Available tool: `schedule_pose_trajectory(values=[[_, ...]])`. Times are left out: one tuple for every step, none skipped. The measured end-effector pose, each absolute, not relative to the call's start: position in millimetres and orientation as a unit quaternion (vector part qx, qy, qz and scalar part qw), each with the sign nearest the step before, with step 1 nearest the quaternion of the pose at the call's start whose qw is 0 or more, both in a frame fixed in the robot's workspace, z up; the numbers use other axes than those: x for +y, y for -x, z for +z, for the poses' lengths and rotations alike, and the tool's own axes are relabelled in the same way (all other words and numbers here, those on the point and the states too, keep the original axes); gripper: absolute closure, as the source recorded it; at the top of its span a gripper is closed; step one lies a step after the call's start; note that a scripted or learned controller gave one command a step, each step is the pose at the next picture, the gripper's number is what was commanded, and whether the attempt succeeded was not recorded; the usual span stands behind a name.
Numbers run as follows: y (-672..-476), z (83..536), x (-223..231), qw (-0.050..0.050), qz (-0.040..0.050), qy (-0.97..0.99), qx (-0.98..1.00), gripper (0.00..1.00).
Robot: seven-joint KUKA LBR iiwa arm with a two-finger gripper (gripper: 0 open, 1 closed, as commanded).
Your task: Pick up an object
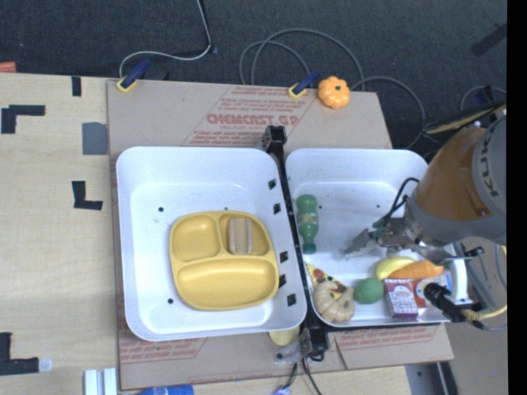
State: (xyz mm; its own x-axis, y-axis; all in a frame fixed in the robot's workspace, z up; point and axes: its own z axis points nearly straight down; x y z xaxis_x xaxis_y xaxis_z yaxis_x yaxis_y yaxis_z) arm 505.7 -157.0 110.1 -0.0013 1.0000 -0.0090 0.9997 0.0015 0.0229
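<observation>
left bin: shallow white plastic bin (132, 220), holds a yellow three-compartment plastic tray (222, 274); a tan block-like piece (240, 235) sits in the tray's upper-right compartment.
divider: dark clipped seam (284, 220) between the two bins, running top to bottom.
right bin: second shallow white bin (346, 167), all loose items here.
green bottle: small green plastic bottle (307, 222), lying just right of the seam, cap end toward the bin's front, well apart from the gripper.
front cluster: beige toy pumpkin (335, 304), round green ball (370, 290), yellow banana-shaped toy (394, 265), orange carrot-shaped toy (424, 269), red-and-white small carton (402, 297); packed close along the front wall, several touching.
off-bin: small orange toy pumpkin (333, 92) on the cardboard behind the bins, out of play.
gripper: two-finger metal gripper (372, 239), low over the bin floor, fingers look spread apart, nothing between them; tips point left over bare floor, banana just below-right.
step: approach/descend, no grasp yet.
next move: judged — needs re-aiming onto a target, nearest is the banana, then close; crowding by carrot and ball risks a slip or a nudge.
</observation>
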Motion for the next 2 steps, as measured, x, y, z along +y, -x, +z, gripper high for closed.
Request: schedule_pose_trajectory(values=[[-566.5,192.2,-221.3,0.006,0.0011,-0.707,0.707,0.0],[-673.2,187.7,-158.9,0.002,0.0028,-0.703,0.711,0.0]])
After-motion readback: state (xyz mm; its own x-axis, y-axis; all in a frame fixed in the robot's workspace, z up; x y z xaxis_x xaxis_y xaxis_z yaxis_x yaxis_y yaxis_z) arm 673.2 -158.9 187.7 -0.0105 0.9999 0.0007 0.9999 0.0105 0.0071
